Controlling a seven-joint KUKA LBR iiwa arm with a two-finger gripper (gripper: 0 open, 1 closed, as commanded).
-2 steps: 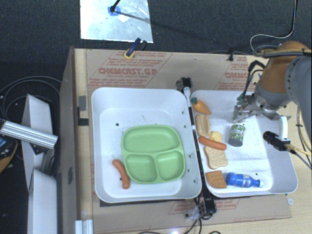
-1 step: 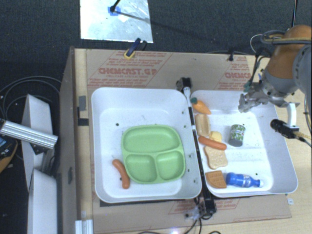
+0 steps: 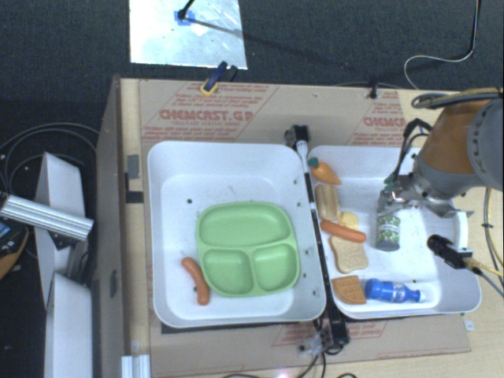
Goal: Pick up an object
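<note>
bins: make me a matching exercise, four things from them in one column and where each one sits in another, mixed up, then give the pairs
Things:
1. green tray
2. blue bottle
3. carrot
4. can

Places:
A. right bin, back left corner
B. under the gripper, right bin
C. left bin, middle
D. right bin, front edge

Pairs: 1-C, 2-D, 3-A, 4-B

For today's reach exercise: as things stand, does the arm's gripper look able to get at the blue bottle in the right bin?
Probably yes. The blue bottle lies uncovered near the right bin's front wall, beside a toast piece. The gripper is just behind it, at a small green-labelled can, with nothing stacked between.
</note>
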